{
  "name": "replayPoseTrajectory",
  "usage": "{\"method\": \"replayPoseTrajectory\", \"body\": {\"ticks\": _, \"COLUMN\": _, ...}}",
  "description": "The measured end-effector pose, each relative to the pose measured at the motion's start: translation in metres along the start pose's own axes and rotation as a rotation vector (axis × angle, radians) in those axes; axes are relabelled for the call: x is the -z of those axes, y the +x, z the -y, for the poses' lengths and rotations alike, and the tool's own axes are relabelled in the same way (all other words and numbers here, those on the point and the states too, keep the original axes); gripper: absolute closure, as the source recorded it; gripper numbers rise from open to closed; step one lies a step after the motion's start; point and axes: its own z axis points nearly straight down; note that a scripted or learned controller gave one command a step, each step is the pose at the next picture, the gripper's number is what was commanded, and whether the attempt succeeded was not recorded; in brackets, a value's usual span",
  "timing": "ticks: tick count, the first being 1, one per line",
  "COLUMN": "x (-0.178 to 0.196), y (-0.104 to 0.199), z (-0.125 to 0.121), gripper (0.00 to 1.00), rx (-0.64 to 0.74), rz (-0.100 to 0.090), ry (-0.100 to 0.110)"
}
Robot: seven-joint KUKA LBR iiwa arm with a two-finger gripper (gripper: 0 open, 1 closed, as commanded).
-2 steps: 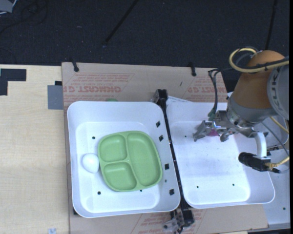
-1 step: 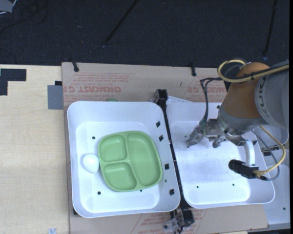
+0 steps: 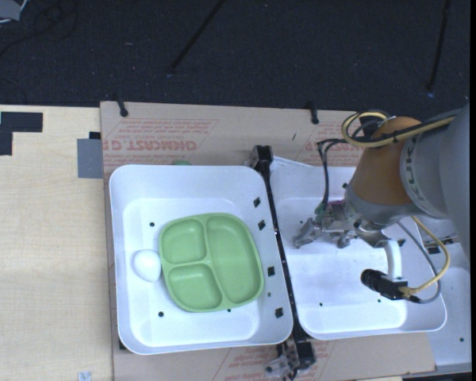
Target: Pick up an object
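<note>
Camera view: gripper (image 3: 313,232) low over the right bin (image 3: 357,312), near that bin's left wall.
Gripper state: cannot tell whether apart or together; nothing seen clamped.
Candidate objects: green divided plate (image 3: 210,261) and white ball (image 3: 147,264), both in the left bin (image 3: 190,185), well to the gripper's left, ball touching the plate's far edge.
Step advice: probably cross the divider (image 3: 274,236), descend over the ball; the plate's thin rim looks harder to grip.
Obstacles: divider clips; arm cabling (image 3: 428,268).
Surroundings: cardboard sheet (image 3: 182,137) on worktop (image 3: 40,236).
</note>
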Motion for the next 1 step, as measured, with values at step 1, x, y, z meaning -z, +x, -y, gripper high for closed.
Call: {"method": "replayPoseTrajectory", "body": {"ticks": 1, "x": 0.012, "y": -0.0013, "z": -0.0002, "gripper": 1.0, "rx": -0.005, "rz": 0.0, "ry": -0.001}}
